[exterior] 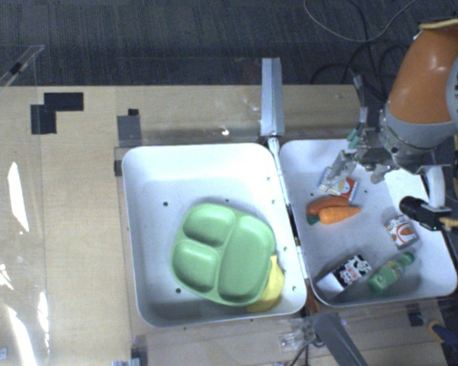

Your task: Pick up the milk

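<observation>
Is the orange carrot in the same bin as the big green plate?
No, the carrot lies in the right bin, while the green plate sits in the left bin.

No writing can be read anywhere: the cow-patterned milk carton and the small red-and-white carton, both below the pincer, show blurred print only

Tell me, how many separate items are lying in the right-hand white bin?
5, perhaps more hidden under the arm: a small carton below the gripper, a carrot, a small box near the right wall, a cow-patterned milk carton and a green bottle along the front.
</observation>
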`<action>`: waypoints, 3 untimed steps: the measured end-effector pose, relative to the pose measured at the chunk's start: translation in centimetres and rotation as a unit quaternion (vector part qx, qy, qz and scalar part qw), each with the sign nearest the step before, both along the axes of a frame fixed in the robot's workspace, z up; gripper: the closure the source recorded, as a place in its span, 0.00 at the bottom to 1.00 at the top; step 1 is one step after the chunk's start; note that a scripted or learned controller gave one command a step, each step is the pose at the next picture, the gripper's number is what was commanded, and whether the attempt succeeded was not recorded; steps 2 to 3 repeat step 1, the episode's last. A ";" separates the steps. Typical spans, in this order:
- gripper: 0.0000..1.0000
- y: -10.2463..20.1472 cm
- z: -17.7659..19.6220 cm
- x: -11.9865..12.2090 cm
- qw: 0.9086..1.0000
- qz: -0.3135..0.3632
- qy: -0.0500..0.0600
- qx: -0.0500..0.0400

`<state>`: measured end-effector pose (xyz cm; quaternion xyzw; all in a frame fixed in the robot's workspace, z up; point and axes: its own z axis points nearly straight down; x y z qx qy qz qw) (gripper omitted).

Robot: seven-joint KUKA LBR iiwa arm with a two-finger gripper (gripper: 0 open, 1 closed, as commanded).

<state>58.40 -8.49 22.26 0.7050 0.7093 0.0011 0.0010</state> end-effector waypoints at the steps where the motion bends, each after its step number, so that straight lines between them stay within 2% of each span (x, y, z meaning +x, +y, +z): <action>1: 0.00 -3.8 -5.5 -5.0 0.991 0.131 0.000 -0.001; 3: 0.00 -3.8 -5.5 -5.0 0.991 0.131 0.000 -0.001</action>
